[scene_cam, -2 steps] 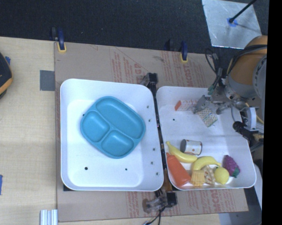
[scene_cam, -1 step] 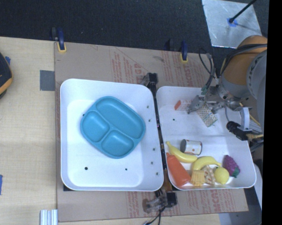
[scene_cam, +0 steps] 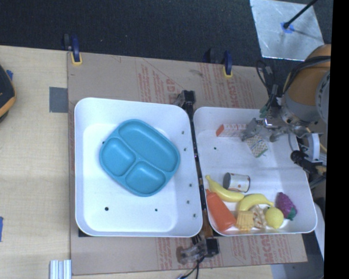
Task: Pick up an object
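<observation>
Nearest the camera, along the near wall of the right bin [scene_cam: 310, 186], sits a cluster of toy food: an orange carrot-like piece [scene_cam: 219, 213], a tan cracker-like piece [scene_cam: 245, 219], a lemon [scene_cam: 274, 217] and a purple bunch of grapes [scene_cam: 286, 204]. Just behind them lie two bananas [scene_cam: 225, 191], one curving to the left and the other arching over the cracker, and a small dark can [scene_cam: 236, 181] on its side, close to the left banana.

My gripper [scene_cam: 260, 129] hangs over the far part of this same bin, well apart from that cluster. A small speckled grey packet [scene_cam: 257, 146] shows just below it; I cannot tell whether I grip it or how my gripper is set. To its left, a flat strip with an orange end [scene_cam: 229, 130] lies on the bin floor.

Over in the left bin [scene_cam: 85, 161], a blue divided plate [scene_cam: 139, 156] rests near the middle, tilted in the view.
</observation>
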